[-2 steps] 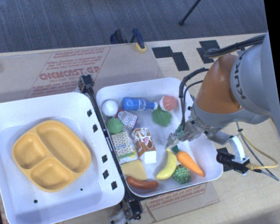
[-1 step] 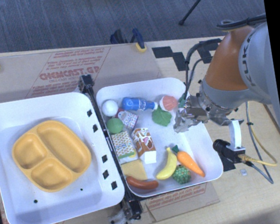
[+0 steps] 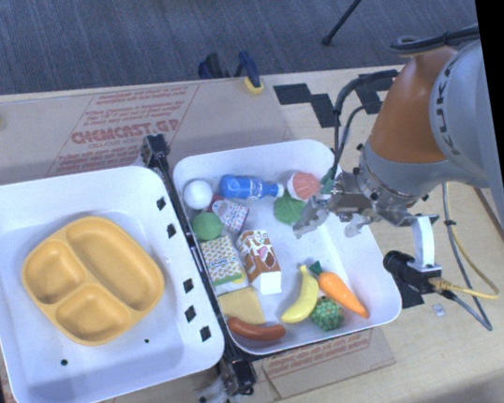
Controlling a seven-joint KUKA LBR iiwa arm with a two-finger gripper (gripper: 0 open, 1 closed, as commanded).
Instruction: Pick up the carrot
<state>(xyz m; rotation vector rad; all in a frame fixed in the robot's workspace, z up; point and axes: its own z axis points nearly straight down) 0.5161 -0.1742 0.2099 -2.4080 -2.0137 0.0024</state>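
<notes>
Carrot (image 3: 341,293) lies in right bin (image 3: 365,254), btwn banana (image 3: 301,298) & front wall. We see end effector (image 3: 316,214) above it, fingers spread, empty — approx. poised for descent, we reckon.

Even, soft overhead light fills the scene, fairly bright, without harsh shadows. The two shallow white plastic bins (image 3: 33,373) glare mildly and look slightly washed out. The image is low-resolution and a little soft throughout, small details blurring.
</notes>
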